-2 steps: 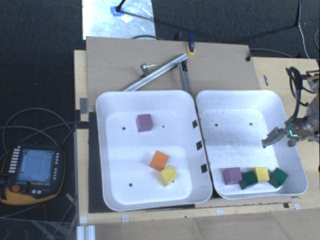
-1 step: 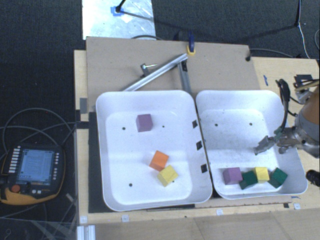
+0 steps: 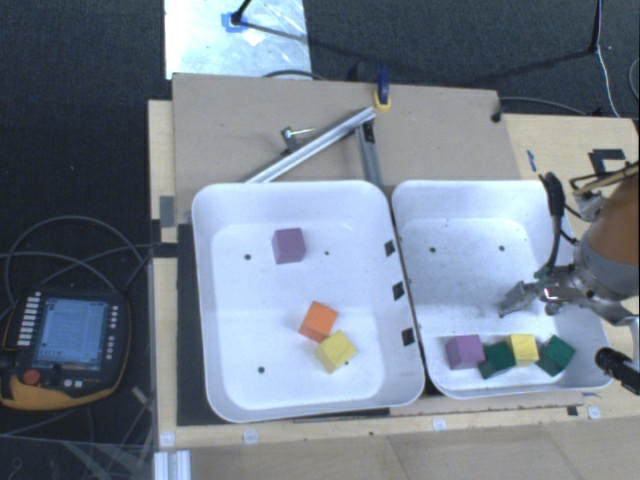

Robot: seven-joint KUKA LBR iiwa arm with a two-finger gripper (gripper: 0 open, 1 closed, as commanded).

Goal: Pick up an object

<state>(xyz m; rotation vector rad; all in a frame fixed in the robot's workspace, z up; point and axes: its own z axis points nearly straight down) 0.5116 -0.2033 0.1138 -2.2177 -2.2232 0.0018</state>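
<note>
The right bin point(image 3: 470, 208) holds a row of blocks along its front wall: a purple block point(image 3: 464, 350), a dark green block point(image 3: 496, 359), a yellow block point(image 3: 524, 347) and a green block point(image 3: 557, 353). My gripper point(image 3: 530, 306) hangs just behind this row, above the yellow block. It is open, with nothing between its fingers. In the left bin point(image 3: 230, 208) lie a purple block point(image 3: 288, 245) near the back, and an orange block point(image 3: 319, 320) touching a yellow block point(image 3: 336, 351) near the front.
The grey arm point(image 3: 610, 268) comes in over the right bin's right wall. A metal bar point(image 3: 315, 146) lies on the board behind the bins. A teach pendant point(image 3: 65, 343) with cables sits on the floor at left.
</note>
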